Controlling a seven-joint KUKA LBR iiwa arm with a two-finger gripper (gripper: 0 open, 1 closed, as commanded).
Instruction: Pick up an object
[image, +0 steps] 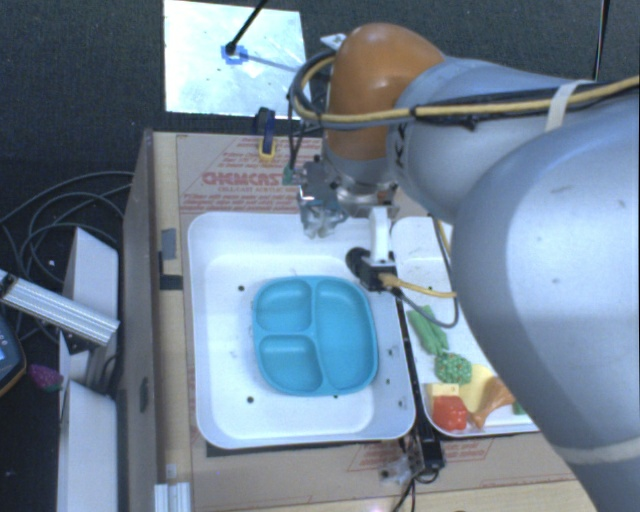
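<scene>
Grey and bulky, my own arm (540, 270) sits closest to the lens and covers much of the right bin (425, 262). My gripper (318, 226) hangs over the far edge of the left bin (225, 330), above bare white floor, with nothing between its fingers; whether they stand wide or narrow I cannot tell from this slant.

Nearest candidate for the pick is the blue tray (314, 334), a divided dish with three compartments, lying flat in the left bin, below my gripper toward the near side and apart from it. I judge it a poor thing to pinch from above: broad and shallow, it offers only a thin rim or the ridges between compartments.

Farther off, in the right bin and well to the near right of my gripper, lie smaller pieces: a green pod (429, 330), a broccoli (452, 368), a red piece (449, 411) and a yellow-orange piece (488, 395), packed close, some touching.

To do this step well, I should pick one target, centre over it, turn the fingers across its narrow side, then descend straight. For the tray, that means straddling a rim squarely.
</scene>
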